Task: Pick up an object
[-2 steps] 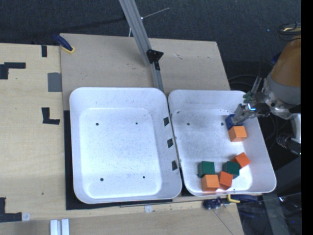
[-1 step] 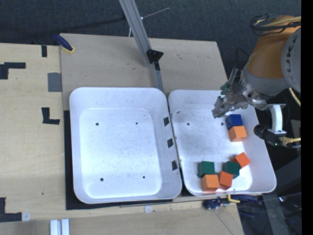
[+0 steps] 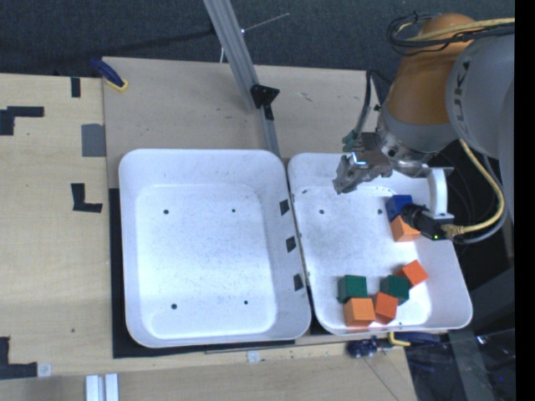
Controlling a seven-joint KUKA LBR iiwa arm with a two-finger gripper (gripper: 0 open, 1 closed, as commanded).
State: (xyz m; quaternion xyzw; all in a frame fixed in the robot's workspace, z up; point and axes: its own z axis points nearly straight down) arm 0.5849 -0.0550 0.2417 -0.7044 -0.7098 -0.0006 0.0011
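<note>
White plastic is what you meet first on the left: the left bin (image 3: pixel 205 249) sits on the tan bench (image 3: pixel 50 249), its floor speckled with small dark dots. Behind it you can see a grey metal post (image 3: pixel 238 53) slanting down to the seam between the two bins. Move your eye across that seam and you reach the right bin (image 3: pixel 334 232), which touches the left one along its long edge. At its near end you have a cluster: a dark green block (image 3: pixel 353 286) with an orange block (image 3: pixel 360 311) just in front of it, then a second orange block (image 3: pixel 385 306) beside that, a second green block (image 3: pixel 396 286) behind it, and a tilted orange-red block (image 3: pixel 415 272) a little further right. Along the right wall, further back, you have a blue block (image 3: pixel 399 206) touching an orange block (image 3: pixel 405 229). Above the bin's far end you find the gripper (image 3: pixel 349 176), hanging under the grey and orange arm (image 3: pixel 435 82), apart from every block; nothing lies between its tips, though you cannot tell from this slant whether it stands parted or closed.
</note>
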